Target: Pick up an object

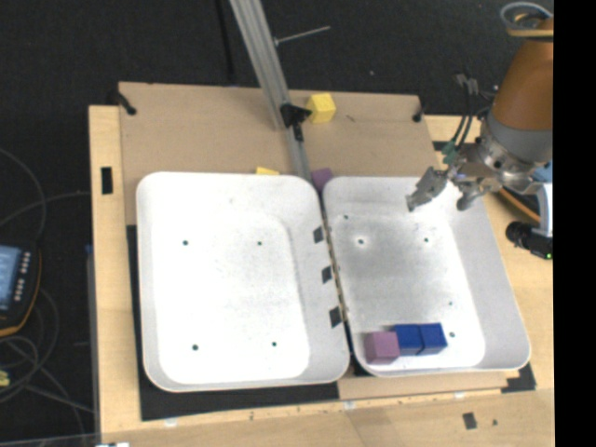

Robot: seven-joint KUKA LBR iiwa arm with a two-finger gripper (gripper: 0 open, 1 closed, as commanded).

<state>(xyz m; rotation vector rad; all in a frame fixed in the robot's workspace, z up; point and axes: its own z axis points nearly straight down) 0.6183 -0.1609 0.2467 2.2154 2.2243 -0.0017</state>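
Right now the gripper hovers with fingers spread and empty over the far edge of the right bin, so it should cross to the near corner, centre over the blue block beside the purple block, then descend

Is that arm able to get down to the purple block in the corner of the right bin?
Probably yes, though awkwardly. The purple block lies uncovered, but it sits against the bin's wall with a blue block touching it. The gripper hangs over the bin's far end.
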